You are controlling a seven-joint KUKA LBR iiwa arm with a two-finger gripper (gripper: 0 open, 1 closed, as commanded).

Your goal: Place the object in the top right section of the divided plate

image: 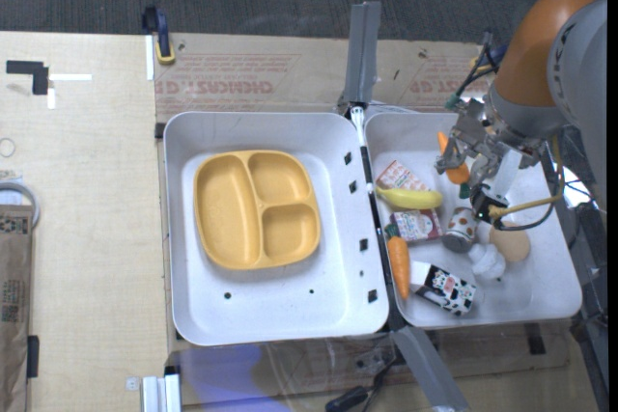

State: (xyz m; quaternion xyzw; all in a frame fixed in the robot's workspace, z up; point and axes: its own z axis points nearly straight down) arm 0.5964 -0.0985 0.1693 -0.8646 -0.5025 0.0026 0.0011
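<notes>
We see 2 white bins side by side: the left bin [193, 304] holds a yellow divided plate [257, 206] with 3 sections, and all 3 look bare. The right bin [541, 299] holds the clutter, and the arm [550, 53] reaches over its upper part from the right. The gripper [470, 171] hangs low above the bin's upper middle, and something small and orange [455, 171] shows right at its tip, but the wrist and cables cover the fingers, so we cannot tell how far apart they are or whether they grip that orange piece. Below it lie a banana [409, 198], a small red-and-white packet [396, 175] just above it, and another packet [415, 225] under it. A carrot [399, 266] lies along the bin's left wall. A black-and-white carton [446, 288] sits near the front. Several pale rounded things [492, 251] crowd together beneath the gripper; we cannot make out what they are.
</notes>
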